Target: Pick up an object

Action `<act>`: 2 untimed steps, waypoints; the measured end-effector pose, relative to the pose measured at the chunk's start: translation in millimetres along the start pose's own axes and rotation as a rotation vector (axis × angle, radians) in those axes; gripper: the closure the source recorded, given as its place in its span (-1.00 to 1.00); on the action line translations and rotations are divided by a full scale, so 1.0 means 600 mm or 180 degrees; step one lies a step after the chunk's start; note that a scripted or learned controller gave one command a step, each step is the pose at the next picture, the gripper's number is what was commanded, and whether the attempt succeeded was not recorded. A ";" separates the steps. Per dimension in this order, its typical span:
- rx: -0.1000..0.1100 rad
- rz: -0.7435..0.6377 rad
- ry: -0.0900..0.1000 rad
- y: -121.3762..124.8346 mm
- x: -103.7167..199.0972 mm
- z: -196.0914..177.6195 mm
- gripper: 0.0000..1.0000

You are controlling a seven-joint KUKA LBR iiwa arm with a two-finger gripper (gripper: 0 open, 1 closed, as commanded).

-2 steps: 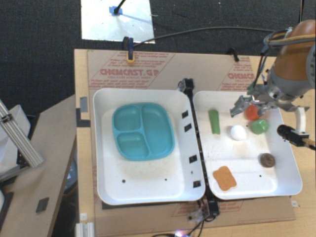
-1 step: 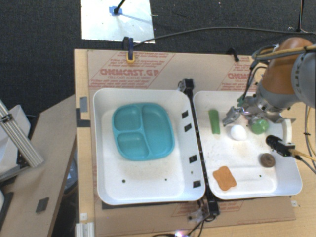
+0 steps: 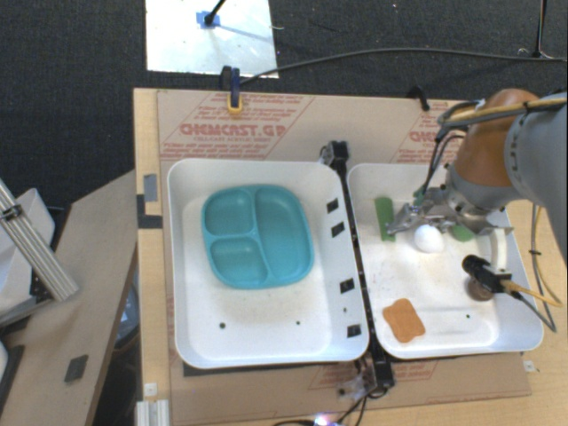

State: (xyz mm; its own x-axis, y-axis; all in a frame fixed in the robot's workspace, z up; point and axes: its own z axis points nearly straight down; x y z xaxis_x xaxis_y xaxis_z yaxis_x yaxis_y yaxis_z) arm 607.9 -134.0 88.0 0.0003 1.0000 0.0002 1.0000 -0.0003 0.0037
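Note:
My gripper hangs low over the back half of the right bin. A small white ball lies right under it, at its front edge; I cannot tell whether the two touch. A green block lies just left of the gripper, near the bin's left wall. A sliver of another green thing peeks out to the right of the ball, mostly hidden by the wrist. A flat orange piece rests near the bin's front, well apart from the gripper.
The left bin holds a teal divided plate in its back half. A black clip rail runs between the two bins. The arm reaches in from the right over the right bin's far corner.

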 end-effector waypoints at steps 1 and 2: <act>-0.0019 -0.0005 -0.0006 0.003 0.000 -0.023 1.00; -0.0015 -0.0011 -0.0007 0.005 -0.005 -0.131 1.00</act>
State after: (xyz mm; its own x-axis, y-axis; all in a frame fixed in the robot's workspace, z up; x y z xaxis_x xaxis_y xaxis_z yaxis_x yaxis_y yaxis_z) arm 610.9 -137.3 166.5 -0.0033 1.0000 -0.0020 1.0000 0.0033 0.0085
